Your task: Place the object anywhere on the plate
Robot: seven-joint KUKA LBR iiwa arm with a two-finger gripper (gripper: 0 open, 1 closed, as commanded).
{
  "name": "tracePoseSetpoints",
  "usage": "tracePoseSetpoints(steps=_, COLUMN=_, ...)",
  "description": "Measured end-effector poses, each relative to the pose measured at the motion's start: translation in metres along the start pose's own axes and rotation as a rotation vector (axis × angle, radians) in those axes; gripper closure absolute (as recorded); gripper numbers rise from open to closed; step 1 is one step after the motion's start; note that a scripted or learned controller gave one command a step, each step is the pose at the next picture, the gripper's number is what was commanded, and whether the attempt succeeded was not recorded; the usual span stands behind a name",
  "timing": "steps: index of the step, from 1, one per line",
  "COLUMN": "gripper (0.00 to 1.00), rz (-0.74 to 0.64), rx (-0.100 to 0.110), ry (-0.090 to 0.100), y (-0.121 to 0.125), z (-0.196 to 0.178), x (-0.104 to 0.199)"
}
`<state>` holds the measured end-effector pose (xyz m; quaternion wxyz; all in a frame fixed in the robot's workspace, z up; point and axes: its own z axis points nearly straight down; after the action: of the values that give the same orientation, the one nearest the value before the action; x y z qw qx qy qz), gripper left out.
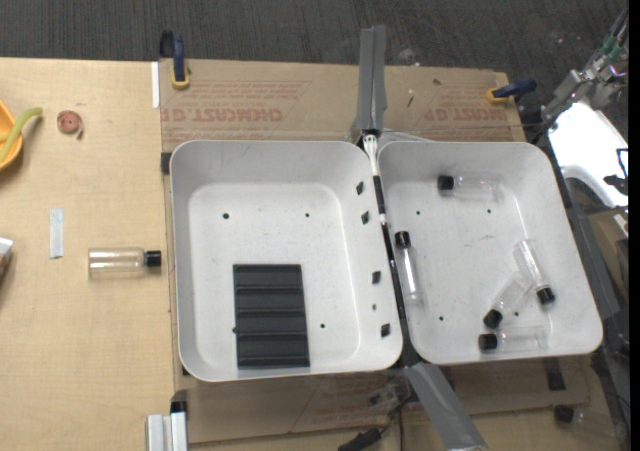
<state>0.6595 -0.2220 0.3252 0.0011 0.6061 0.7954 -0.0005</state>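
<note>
Nothing sits on the ribbed black rectangular plate [270, 316], lower centre; clear plastic black-capped vials [528, 274] lie in the right white bin [560, 189]; the claw's state cannot be told.

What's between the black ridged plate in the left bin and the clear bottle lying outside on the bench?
The camera view shows the left bin's white wall and bare bench between the black ridged plate and the clear bottle.
</note>
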Motion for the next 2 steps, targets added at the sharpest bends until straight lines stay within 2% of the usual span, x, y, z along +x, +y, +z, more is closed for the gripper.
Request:
tracePoseSetpoints(steps=1, gripper=0.0, rz=0.036, rx=0.001, ry=0.0, y=-0.05, z=-0.103, x=0.014)
tracePoseSetpoints(steps=2, gripper=0.0, rz=0.175, rx=0.002, ry=0.0, y=0.01, z=-0.115, x=0.034)
